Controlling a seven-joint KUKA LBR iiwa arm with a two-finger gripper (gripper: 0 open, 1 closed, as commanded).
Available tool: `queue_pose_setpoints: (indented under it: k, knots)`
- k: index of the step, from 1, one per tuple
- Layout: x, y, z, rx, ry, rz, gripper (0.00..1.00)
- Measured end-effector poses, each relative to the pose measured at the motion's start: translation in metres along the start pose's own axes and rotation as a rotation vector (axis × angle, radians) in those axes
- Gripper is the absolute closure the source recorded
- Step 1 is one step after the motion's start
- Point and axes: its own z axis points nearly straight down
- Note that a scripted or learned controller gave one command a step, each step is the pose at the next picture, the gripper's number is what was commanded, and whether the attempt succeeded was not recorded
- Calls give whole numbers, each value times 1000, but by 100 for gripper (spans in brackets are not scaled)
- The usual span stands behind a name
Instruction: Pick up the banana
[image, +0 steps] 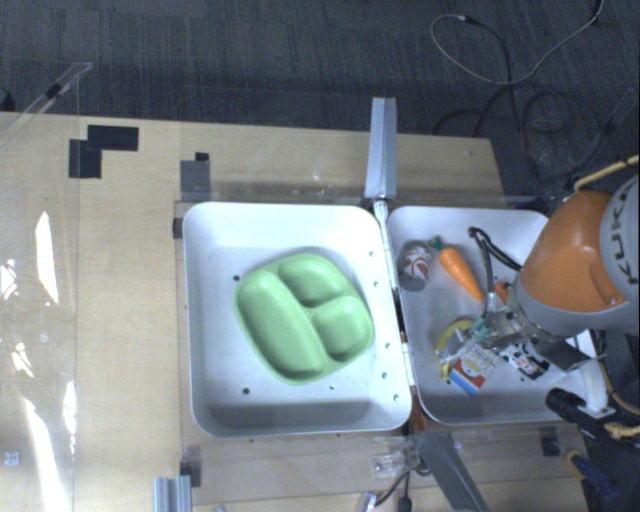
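The arm (575, 265) is reaching in from the right and hanging low over the right bin (520, 405), with its claw (487, 335) sitting down among a small huddle of items near the bin's middle. The banana (452, 333) is lying there as a curved yellow strip, just left of the claw and seemingly touching it, with a small red and white thing (468, 375) just below it. A carrot (460, 270) is resting further up the same bin, and a small round can-like object (416, 265) is sitting beside the carrot near the divider. The left bin (215, 400) is carrying a green three-part tray (300, 315), well apart from the action.

As for the claw's state, I cannot tell: the wrist is blocking the view of its tip, and the clutter under it is too small to sort out.

Judging by this, the task is sitting in its middle stage. The approach and descent are looking finished, since the claw is right at the banana. What is remaining is a confirmed grasp and the lift, for the banana is lying on the bin floor and not yet rising off it.
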Motion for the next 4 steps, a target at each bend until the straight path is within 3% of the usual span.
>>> queue_pose_setpoints:
  k: [1,2,3,4]
  knots:
    - [-13,46,46,-8,-4,-442,0]
    - [-14,68,-29,-7,-6,-695,0]
    - [-9,12,45,-13,-8,-534,0]
    - [-8,14,34,-18,-9,-534,100]
